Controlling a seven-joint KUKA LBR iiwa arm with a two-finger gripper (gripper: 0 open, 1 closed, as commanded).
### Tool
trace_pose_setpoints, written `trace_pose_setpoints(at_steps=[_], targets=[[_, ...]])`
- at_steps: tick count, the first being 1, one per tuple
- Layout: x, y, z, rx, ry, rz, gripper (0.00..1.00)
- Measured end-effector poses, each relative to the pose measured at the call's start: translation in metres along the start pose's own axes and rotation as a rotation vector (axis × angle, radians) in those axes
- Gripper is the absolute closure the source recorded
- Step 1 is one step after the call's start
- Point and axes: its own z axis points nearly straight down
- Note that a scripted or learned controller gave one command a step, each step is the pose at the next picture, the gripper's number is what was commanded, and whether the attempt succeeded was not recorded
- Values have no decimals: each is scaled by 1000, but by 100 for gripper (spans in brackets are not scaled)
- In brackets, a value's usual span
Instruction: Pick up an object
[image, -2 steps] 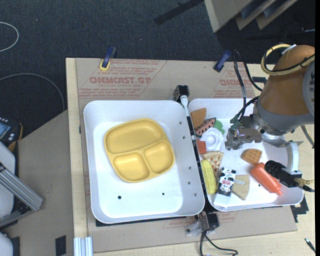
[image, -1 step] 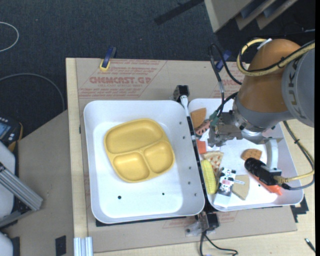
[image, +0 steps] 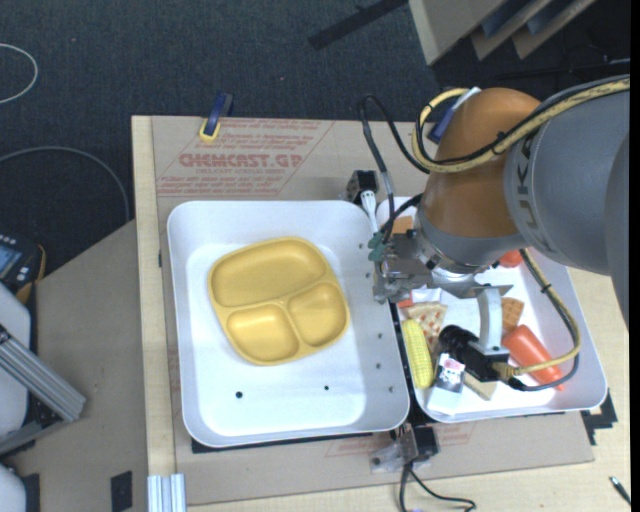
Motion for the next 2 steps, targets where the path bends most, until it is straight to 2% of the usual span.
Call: trace_pose_setpoints(at_steps=[1, 2], targets=[[36, -6, -6, -4, -1, 2, 100], [22, 10, -6, -6, -2, 7, 100]])
